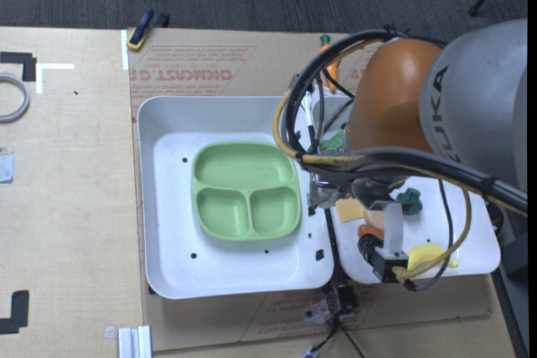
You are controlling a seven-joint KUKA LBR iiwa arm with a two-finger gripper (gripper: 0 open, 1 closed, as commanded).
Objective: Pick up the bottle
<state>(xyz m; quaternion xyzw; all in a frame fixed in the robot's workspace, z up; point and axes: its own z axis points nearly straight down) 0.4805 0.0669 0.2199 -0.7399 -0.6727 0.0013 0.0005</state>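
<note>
My arm's grey body and orange band [394,96] cover most of the right bin [478,251]. Below the wrist, my gripper [325,195] hangs over the rim between the two bins, and the wrist hides it from above. Small items peek out around the arm in the right bin: a dark green piece [409,199], an orange piece [369,229], a tan piece [347,210] and a green-yellow bit [332,142]. I cannot tell which of them is the bottle. Nothing is visibly held.
A light green divided plate [247,190] lies in the left bin [164,205]. Both bins rest on brown cardboard [193,67]. A blue and yellow marker [140,29] lies at the bench's back edge, and a metal ring [10,99] at far left.
</note>
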